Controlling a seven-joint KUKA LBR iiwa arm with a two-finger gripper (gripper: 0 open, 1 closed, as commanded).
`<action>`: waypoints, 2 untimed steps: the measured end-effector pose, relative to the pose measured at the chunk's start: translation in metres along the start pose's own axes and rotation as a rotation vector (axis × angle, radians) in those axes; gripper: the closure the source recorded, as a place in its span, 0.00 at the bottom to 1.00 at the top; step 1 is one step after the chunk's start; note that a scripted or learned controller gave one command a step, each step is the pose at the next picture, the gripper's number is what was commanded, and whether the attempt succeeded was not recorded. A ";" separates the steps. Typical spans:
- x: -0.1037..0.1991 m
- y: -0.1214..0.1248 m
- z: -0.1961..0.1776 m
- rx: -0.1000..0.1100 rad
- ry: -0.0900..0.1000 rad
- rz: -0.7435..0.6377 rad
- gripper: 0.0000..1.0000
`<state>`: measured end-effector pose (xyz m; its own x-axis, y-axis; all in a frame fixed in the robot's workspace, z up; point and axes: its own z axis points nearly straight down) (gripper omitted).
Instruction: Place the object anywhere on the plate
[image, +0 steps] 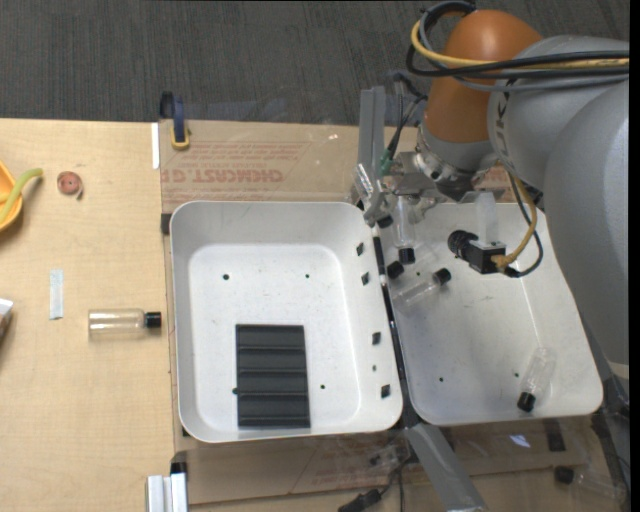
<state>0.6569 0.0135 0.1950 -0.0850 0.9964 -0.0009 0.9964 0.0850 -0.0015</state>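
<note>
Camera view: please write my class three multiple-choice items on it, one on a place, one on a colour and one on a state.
1. Where does the black ribbed plate lie?
A. in the left bin
B. in the right bin
C. on the wooden bench

2. What colour is the band above the arm's wrist?
A. blue
B. orange
C. green

3. How does the clear bottle on the wooden bench rest?
A. upright
B. upside down
C. on its side

Key: 1 A, the plate sits on the left bin's floor near its front wall. 2 B, the band is plainly orange. 3 C, the bottle's black cap points sideways toward the bins.
</note>
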 end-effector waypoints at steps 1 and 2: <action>0.062 0.007 -0.010 0.000 -0.001 -0.105 1.00; 0.153 0.015 -0.011 0.000 -0.001 -0.210 1.00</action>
<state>0.6588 0.1668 0.2056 -0.2906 0.9568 -0.0017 0.9568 0.2906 -0.0019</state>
